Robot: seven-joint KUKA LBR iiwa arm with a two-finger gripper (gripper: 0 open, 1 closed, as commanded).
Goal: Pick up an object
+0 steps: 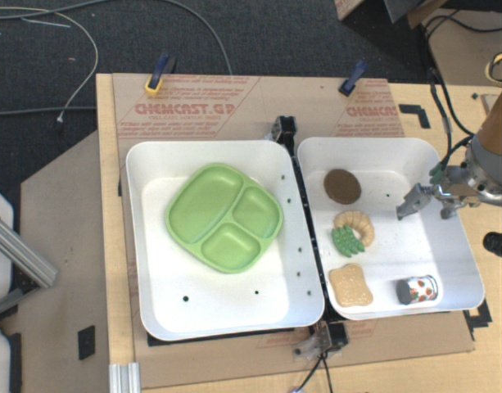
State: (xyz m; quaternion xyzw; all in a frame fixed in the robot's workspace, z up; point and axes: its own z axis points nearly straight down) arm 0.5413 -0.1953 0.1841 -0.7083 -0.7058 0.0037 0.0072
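End effector (416, 201) above right bin (455, 256)

The green three-compartment plastic plate (225, 217) lies in the left white bin (144, 244). The right white bin (455, 252) holds the brown round cookie (342, 186) behind the tan toast slice (350, 286).

The scene is lit evenly and fairly brightly from overhead, with no hard glare. The two white bins (144, 244) are rendered close to overexposed, so their inner surfaces look flat. Only soft, short shadows are cast beneath the bin rims and the green plate (224, 217). The dark floor (54, 56) is kept dim. Focus is slightly soft throughout, and fine detail is smeared by low resolution.
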